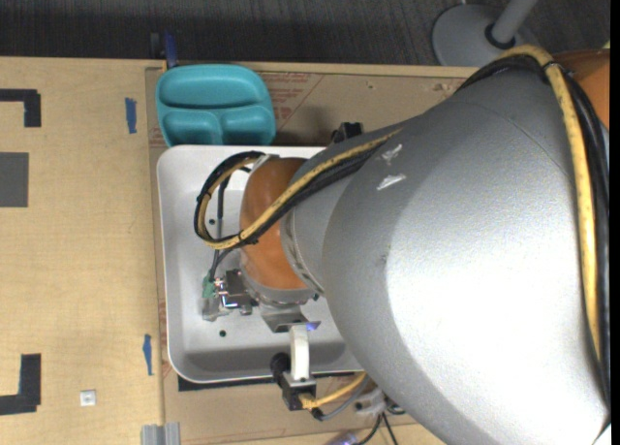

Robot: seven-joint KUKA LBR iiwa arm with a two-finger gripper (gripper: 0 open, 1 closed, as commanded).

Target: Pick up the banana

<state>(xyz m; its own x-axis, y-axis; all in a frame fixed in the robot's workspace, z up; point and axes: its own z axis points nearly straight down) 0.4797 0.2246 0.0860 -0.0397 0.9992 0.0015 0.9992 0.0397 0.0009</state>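
Setting: dark carpet borders a tan desk (77, 239) marked with blue tape.
Bin: a shallow white bin (179, 239) lies under the grey arm (455, 259), whose orange band (266, 230) sits low over it.
Beside it: a teal moulded tray (215, 104) touches the bin's far edge.
Tool: the tool (228, 300) hangs close above the bin floor; whether it is released or clenched cannot be told.
Banana: hidden, presumably beneath the arm.
Progress: no lift evident; the pick appears still to be completed.
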